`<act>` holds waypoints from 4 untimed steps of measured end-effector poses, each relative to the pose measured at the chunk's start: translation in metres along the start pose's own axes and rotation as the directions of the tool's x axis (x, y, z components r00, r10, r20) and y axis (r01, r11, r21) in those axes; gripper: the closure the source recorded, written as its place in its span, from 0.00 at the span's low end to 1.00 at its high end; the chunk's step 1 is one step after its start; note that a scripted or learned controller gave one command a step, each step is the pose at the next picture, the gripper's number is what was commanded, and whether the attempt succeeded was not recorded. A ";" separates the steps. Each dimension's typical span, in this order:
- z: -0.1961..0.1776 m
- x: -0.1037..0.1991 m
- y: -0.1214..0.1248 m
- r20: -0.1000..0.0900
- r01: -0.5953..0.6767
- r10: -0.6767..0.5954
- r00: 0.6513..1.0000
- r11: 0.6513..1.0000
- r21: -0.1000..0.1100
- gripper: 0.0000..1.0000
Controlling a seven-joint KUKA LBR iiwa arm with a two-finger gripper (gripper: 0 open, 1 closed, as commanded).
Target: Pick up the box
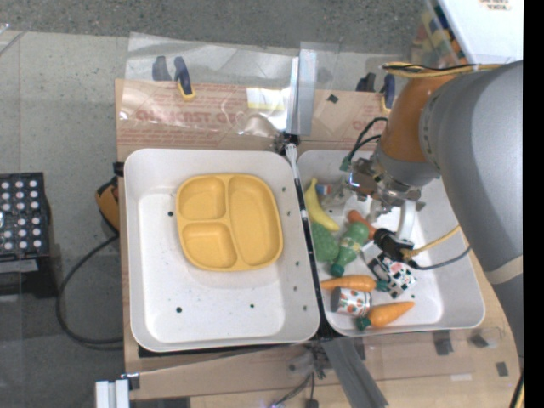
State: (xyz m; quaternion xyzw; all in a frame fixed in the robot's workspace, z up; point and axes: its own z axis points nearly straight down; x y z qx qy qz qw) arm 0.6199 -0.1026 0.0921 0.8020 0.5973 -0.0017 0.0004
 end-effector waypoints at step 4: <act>-0.130 0.008 -0.041 0.001 0.266 -0.266 0.964 0.964 -0.002 1.00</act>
